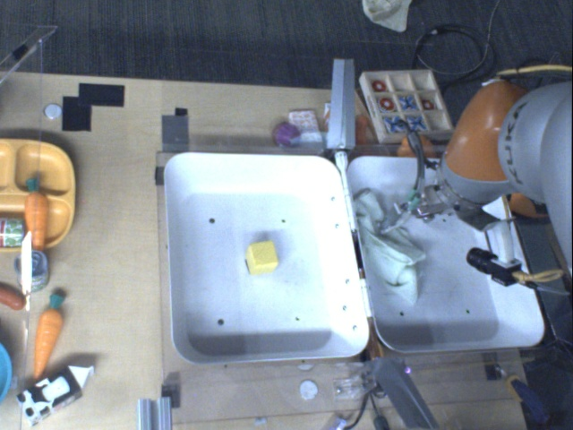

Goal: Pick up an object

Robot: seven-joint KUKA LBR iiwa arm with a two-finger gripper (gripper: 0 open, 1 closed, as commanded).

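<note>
Now: crumpled pale grey-white cloth (387,245) lies at left side of right white bin (466,325) | gripper (405,211) low over cloth's far part, apparently touching | finger spread unreadable, blurred against cloth | small yellow block (262,257) mid left white bin (224,330).

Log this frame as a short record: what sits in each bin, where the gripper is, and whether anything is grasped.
left bin: one yellow block near its middle
right bin: crumpled pale cloth along its left side
gripper: low over the right bin, at the cloth's upper part
grasp: cannot tell; finger state not readable
arm: enters from the view's right, orange band showing
outside bins: toy carrots and a tan tray on the bench at the view's left
</note>
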